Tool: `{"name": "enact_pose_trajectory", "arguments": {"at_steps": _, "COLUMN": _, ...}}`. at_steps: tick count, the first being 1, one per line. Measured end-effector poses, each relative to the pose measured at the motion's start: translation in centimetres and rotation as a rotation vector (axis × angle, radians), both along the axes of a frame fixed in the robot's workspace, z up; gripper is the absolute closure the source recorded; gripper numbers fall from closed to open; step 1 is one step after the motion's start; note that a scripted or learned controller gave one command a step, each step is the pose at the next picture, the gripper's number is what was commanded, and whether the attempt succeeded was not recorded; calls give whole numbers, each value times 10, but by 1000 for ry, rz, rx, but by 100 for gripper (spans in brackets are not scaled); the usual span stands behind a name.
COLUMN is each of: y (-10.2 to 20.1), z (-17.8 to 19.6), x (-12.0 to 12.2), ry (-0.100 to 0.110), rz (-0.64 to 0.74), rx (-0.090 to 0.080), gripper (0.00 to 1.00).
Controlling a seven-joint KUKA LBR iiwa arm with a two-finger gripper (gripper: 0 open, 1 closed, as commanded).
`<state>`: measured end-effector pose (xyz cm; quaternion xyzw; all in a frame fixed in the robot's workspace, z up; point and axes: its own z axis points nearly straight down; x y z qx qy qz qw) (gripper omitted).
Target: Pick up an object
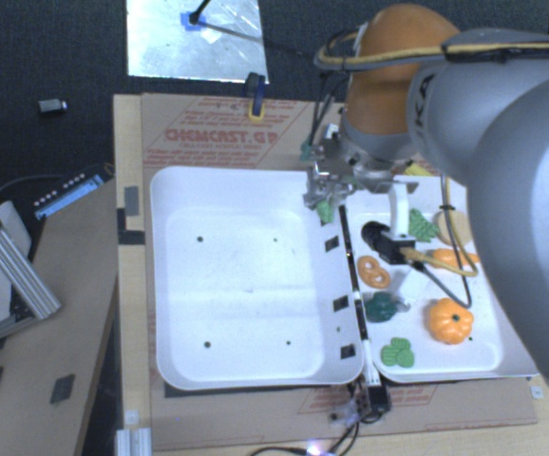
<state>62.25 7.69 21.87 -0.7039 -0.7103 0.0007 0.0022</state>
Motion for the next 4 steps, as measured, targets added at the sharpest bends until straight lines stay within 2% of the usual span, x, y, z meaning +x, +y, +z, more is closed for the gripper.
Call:
{"name": "enact_pose_trajectory", "arguments": {"at_steps": 1, "y": 32, "z": 274, "x": 9, "ry": -25, "rz": -2, "rx": 2, "gripper": 100}}
{"name": "enact_pose_trajectory", "arguments": {"at_steps": 2, "y": 79, "z": 261, "x": -45, "ry": -4, "rz": 0, "rx": 0, "gripper": 100}}
{"name": "enact_pose_trajectory", "arguments": {"at_steps": 3, "y": 115, "z": 258, "x": -92, "ry": -4, "rz": 0, "rx": 0, "gripper": 100}}
{"name": "enact_pose_trajectory", "arguments": {"at_steps": 4, "y": 102, "z": 320, "x": -107, "ry": -12, "rz": -4, "rx": 1, "gripper": 100}}
